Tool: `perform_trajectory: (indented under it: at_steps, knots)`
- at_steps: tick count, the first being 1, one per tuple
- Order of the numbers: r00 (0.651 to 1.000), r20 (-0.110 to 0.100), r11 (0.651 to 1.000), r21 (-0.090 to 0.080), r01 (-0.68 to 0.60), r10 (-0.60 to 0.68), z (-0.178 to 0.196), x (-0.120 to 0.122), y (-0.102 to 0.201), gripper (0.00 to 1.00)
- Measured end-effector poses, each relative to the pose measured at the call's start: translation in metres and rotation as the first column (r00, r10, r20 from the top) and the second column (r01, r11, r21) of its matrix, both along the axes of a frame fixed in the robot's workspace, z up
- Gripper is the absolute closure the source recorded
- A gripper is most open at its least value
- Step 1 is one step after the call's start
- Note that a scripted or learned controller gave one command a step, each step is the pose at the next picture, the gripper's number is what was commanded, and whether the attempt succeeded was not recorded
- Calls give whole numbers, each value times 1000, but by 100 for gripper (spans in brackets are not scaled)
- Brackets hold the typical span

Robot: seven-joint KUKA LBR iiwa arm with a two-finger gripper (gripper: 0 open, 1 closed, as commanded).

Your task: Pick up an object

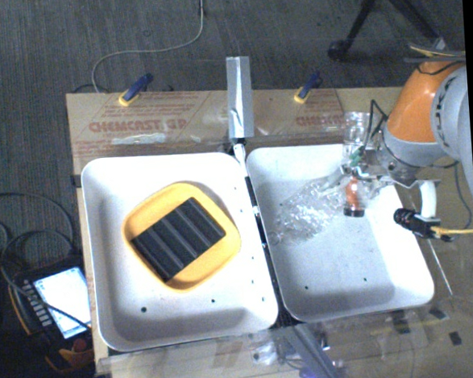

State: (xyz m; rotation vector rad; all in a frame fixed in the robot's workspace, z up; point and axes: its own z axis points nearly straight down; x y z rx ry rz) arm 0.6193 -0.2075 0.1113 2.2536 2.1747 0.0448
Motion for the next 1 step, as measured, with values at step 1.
perform_trajectory:
  at_steps: [1]
  knots:
    - [995,-28,995,-14,-100,100,79,34,68,100]
